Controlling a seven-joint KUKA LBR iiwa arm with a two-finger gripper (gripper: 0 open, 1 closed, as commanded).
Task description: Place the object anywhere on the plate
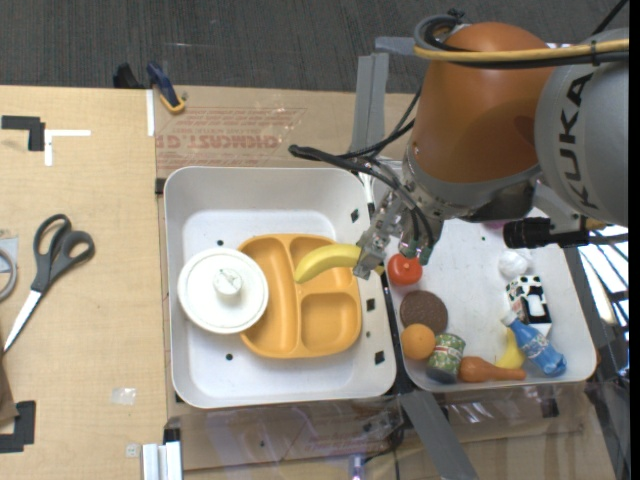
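The pincer (372, 258) hangs over the right edge of the left bin (180, 268), its fingers pinching the right end of a banana (325, 260). The banana lies across the far right part of the yellow divided plate (300, 318) (whether it rests on the plate or hovers just above cannot be told). A white lid (223, 289) covers the plate's left side. In the right bin (470, 258) sit a tomato (405, 269), a brown disc (424, 310) and an orange (418, 341). Scissors (45, 263) lie on the desk (80, 368), well left.
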